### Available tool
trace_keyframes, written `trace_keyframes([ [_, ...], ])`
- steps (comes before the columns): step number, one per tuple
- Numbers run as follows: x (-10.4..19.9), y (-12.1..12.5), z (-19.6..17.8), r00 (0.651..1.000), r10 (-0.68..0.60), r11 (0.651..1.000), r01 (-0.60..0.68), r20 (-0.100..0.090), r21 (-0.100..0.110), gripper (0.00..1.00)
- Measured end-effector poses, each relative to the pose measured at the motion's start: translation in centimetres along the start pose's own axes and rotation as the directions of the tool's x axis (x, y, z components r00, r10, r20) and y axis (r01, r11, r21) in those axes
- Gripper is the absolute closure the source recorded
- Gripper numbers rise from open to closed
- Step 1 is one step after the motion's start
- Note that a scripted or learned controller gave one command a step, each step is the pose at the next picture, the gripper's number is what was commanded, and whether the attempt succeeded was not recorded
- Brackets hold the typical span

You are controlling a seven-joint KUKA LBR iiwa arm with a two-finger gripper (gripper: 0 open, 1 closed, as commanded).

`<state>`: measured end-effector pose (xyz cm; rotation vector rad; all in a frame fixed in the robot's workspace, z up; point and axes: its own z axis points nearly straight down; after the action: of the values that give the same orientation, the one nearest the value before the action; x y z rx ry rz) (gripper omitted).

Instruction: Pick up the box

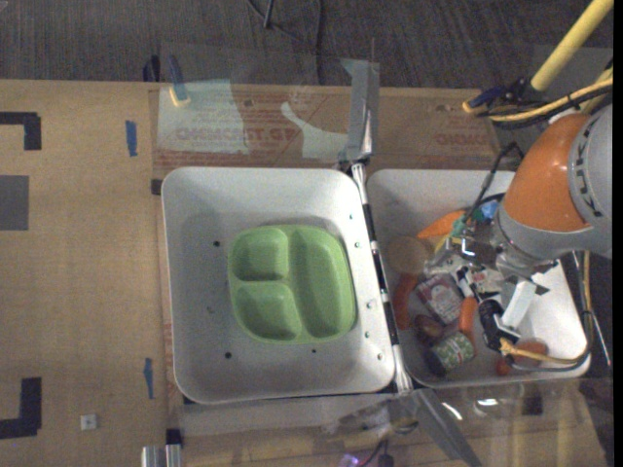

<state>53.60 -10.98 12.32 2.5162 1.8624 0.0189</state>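
Approach step: claw (pixel 474 282), finger state indiscernible, hovers over clutter at lower right; small maroon-and-white box (pixel 441 297) needs a centred descent

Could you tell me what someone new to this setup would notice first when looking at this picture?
The bright green plastic tray with three compartments stands out first, lying alone in the left shallow white bin. Next comes the grey arm with its orange band, reaching in from the right over the right white bin, where a cluttered heap of small items lies, among them a small can with a green label.
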Motion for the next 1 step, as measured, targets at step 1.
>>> trace_keyframes([
  [1, -0.38, 0.11, -1.02, 1.0, 0.006, 1.0, -0.006, 0.003, -0.002, 1.0],
])
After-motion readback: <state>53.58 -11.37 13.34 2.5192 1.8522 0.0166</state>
